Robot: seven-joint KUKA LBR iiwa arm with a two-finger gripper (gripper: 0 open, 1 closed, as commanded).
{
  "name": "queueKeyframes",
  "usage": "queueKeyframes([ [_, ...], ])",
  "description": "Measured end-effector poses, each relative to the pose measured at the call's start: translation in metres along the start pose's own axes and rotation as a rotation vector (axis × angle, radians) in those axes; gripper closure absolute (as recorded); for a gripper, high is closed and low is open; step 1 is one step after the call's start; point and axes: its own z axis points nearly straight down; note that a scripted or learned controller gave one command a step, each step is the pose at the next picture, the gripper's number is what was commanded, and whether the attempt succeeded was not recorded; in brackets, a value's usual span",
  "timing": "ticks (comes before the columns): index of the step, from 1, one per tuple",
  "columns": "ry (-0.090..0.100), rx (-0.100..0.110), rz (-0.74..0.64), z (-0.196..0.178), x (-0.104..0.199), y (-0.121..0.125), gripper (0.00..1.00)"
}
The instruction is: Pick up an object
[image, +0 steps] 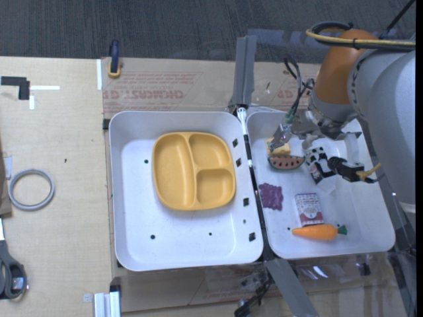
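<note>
In the right bin [370, 236] a toy watermelon slice [285, 162] lies near the far left corner, with a pale yellow piece [281, 148] just behind it. My gripper [282, 135] hangs low over that yellow piece at the far end of the bin. I see nothing held in it. Further toward the front lie a purple bunch of grapes [269, 195], a small red and white packet [308, 209] and an orange carrot [318, 231].
The left bin [132, 230] holds a yellow divided plate [193, 170]. On the bench at the left lie a grey ring [29, 189] and scissors [12, 277]. The arm covers the right bin's far right corner.
</note>
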Motion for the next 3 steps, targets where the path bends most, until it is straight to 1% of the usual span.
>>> queueKeyframes([
  [1,0.004,-0.003,-0.156,0.008,-0.042,-0.02,0.0],
  [2,0.005,-0.001,0.149,0.009,-0.094,-0.059,0.0],
  [3,0.006,0.002,0.276,0.008,-0.056,-0.051,0.0],
])
